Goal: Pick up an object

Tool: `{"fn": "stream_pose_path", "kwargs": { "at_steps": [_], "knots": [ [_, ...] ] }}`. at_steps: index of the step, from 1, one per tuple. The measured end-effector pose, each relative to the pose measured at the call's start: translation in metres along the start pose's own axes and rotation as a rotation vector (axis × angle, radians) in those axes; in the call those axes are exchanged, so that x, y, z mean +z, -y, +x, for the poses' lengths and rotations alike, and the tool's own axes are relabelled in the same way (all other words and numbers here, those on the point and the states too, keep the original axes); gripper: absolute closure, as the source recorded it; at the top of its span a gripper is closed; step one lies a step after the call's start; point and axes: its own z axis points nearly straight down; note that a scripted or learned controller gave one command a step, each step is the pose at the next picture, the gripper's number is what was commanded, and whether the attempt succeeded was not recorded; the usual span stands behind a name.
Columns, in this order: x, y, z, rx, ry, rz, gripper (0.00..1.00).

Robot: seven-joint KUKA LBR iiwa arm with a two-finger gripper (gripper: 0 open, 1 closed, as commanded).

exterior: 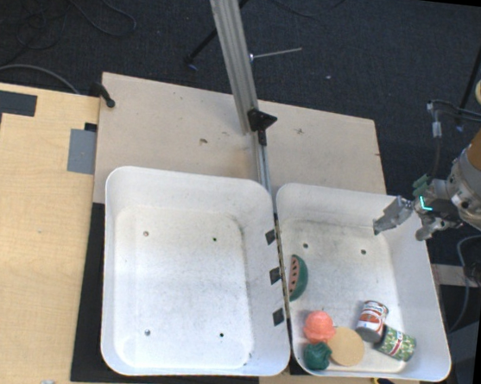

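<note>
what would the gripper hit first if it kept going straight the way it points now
The gripper points left and slightly down over the right bin. Straight on, it would likely meet that bin's bare floor before reaching the watermelon slice at the divider, though depth is hard to judge.

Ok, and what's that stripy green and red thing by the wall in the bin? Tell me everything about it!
It looks like a toy watermelon slice, shaped like a half circle, with a dark green rind along its curved edge and a red middle with small dark spots like seeds. It rests in the right bin, against the wall that it shares with the left bin. It sits apart from the other toys, and nothing else touches it.
</note>
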Motion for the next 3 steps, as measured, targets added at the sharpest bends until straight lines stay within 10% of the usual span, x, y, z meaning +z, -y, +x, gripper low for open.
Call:
{"fn": "stream_pose_path", "kwargs": {
  "at_steps": [1,3],
  "knots": [
    [-0.002,-0.001,0.000,-0.001,0.001,-0.003,0.00],
    [0.117,-0.011,0.005,-0.002,-0.001,0.002,0.00]
  ]
}}
